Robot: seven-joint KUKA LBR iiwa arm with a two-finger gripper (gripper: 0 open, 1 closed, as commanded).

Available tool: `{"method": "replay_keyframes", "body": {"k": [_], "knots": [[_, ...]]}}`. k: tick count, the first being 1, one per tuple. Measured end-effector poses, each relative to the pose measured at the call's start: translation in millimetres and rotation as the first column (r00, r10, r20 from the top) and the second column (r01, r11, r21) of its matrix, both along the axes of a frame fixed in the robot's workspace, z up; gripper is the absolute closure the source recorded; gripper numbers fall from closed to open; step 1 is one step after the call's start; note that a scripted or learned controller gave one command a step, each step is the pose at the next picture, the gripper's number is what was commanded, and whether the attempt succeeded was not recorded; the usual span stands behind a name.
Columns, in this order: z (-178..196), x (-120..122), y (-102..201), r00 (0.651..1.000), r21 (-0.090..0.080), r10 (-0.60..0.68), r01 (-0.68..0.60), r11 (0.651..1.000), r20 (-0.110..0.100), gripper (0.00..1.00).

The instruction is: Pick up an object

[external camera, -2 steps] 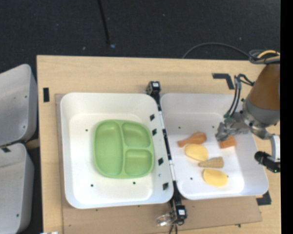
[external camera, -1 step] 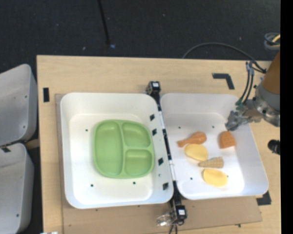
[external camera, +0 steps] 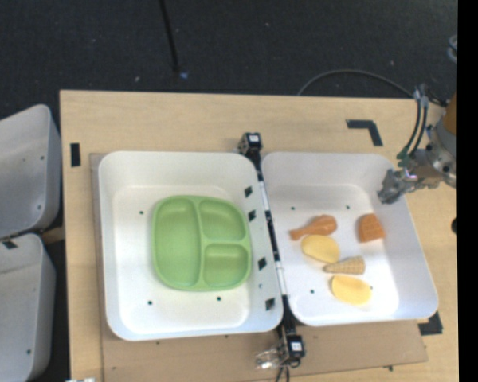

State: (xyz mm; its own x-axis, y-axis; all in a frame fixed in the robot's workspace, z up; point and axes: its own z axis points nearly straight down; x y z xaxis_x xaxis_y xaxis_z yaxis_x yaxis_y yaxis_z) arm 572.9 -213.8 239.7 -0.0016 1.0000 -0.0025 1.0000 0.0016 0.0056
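Observation:
The right white bin (external camera: 303, 173) holds several small food pieces: an orange drumstick-shaped piece (external camera: 315, 228), an orange chunk (external camera: 371, 228), a yellow piece (external camera: 321, 249), a tan cone-like piece (external camera: 346, 266) and another yellow piece (external camera: 350, 290). My gripper (external camera: 392, 187) hangs over the bin's upper right corner, up and to the right of the orange chunk and apart from all the pieces. Nothing shows between its tips.
The left white bin (external camera: 119, 181) holds a green divided plate (external camera: 201, 243). A hinge strip with black clips (external camera: 264, 237) runs between the bins. A black cable (external camera: 342, 76) loops over the bench's back edge. White panels (external camera: 16, 173) stand to the left.

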Motion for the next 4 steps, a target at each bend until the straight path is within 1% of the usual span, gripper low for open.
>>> {"method": "replay_keyframes", "body": {"k": [1, 2, 3, 4], "knots": [[3.1, -17.4, 55.5, 1.0, 0.003, 0.005, -0.004, 1.0, -0.004, 1.0], [10.6, -27.1, 100.5, 1.0, 0.004, 0.005, -0.005, 1.0, -0.004, 1.0], [14.9, -25.3, 151.2, 1.0, 0.004, 0.005, -0.005, 1.0, -0.006, 1.0], [7.3, -43.5, 201.8, 1.0, 0.003, 0.004, -0.004, 1.0, -0.006, 1.0]]}}
